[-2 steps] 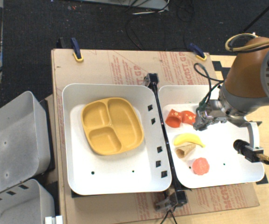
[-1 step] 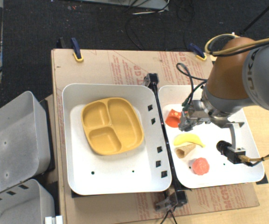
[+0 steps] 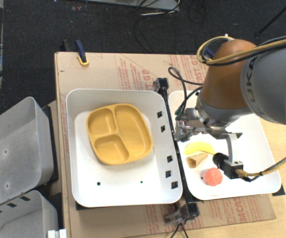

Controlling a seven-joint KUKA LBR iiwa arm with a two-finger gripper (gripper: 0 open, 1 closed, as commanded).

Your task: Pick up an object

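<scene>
Arm (image 3: 252,78) reaches in from the right, its orange band over the right bin (image 3: 266,182). The jaws sit under the wrist, hidden by the arm's bulk; whether they are apart or together cannot be told.

Right bin, near its left wall: yellow banana-shaped piece (image 3: 200,148), with a tan cone-shaped piece (image 3: 197,159) just below it, the two close or touching. Pink-red ball (image 3: 212,177) lies nearer the front rim, apart from the cone. All three lie just below the wrist in view, on the bin floor.

Left bin (image 3: 78,182) holds a yellow divided plate (image 3: 118,133), three compartments, tilted slightly.

Both bins rest on the cardboard-topped desk (image 3: 113,66)
</scene>
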